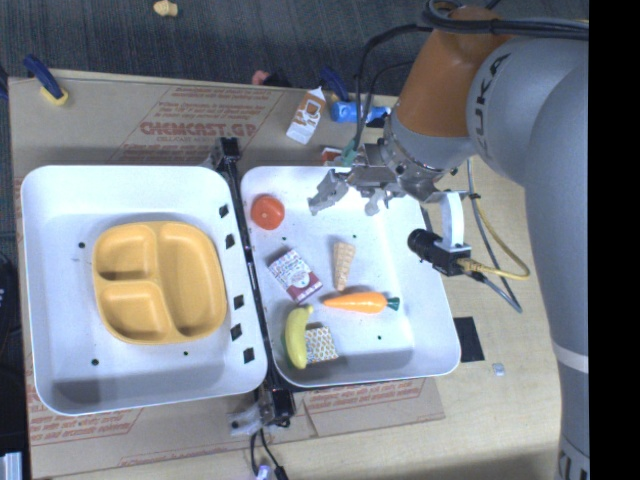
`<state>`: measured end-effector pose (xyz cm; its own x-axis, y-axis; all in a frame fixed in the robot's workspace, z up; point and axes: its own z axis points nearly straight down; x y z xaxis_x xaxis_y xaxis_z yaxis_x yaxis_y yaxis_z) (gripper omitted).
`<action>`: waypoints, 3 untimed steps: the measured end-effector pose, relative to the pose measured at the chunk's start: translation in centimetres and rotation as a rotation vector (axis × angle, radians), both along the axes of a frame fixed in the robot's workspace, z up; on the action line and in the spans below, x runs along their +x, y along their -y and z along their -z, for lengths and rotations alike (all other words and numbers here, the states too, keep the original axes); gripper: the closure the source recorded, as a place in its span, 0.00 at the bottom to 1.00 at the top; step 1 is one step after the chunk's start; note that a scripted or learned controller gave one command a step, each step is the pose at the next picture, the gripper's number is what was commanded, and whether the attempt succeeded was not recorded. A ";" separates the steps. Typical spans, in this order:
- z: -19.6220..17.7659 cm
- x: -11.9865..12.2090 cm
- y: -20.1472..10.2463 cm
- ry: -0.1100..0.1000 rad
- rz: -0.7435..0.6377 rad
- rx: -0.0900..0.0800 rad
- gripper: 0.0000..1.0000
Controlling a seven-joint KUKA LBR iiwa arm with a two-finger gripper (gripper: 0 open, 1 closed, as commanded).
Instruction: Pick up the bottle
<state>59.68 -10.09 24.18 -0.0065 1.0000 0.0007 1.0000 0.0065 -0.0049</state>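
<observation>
Clearly, the gripper [348,196] hangs over the back of the right bin [432,318], its fingers [324,197] spread apart with nothing between them. No bottle can be made out for certain among the tomato [267,211], carton [295,274], cone [343,262], carrot [356,303] and banana [297,337]. Left of these, a yellow tray [160,279] fills the left bin [50,228].
</observation>
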 end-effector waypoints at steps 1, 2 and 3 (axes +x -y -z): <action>-1.0 0.0 0.0 -0.002 -0.004 0.000 1.00; 5.1 -6.1 -2.3 -0.001 -0.072 0.000 1.00; 3.1 -12.1 4.2 -0.001 0.259 0.000 1.00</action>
<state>47.58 -14.30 21.13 0.2496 0.9683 0.0004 0.9683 -0.2496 -0.0064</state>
